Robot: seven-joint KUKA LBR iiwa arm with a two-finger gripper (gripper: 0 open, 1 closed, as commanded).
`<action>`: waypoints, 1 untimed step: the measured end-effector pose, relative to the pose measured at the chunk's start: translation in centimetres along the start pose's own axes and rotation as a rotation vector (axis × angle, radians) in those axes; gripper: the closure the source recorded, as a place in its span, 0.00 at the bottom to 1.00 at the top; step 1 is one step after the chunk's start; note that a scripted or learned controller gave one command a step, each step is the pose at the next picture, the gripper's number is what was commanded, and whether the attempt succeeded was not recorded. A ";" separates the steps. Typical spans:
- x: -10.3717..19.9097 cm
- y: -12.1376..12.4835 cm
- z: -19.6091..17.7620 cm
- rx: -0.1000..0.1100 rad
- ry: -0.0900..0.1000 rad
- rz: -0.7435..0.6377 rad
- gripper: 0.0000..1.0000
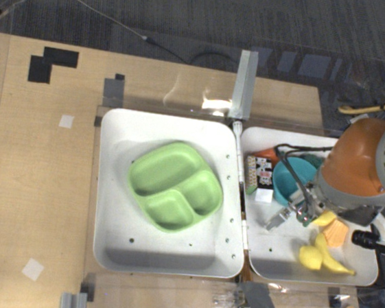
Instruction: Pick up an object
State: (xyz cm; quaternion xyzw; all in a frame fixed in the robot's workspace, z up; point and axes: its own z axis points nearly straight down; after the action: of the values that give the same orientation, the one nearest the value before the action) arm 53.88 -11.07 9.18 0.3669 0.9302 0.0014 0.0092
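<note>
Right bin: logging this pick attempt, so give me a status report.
Gripper low in right bin, no object seen held. Banana lies apart near front. Teal bowl close behind; green divided plate in left bin.

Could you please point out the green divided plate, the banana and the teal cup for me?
green divided plate (175, 184): camera view, on the ridge between its compartments, left bin.
banana (321, 258): camera view, on its yellow body, right bin's near corner.
teal cup (293, 178): camera view, on its visible side beside the arm.
</note>
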 end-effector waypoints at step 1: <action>-6.2 7.1 0.2 0.015 0.025 0.012 0.00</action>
State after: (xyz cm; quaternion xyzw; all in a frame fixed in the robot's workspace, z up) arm 63.27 -10.12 9.14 0.3724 0.9281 -0.0012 -0.0050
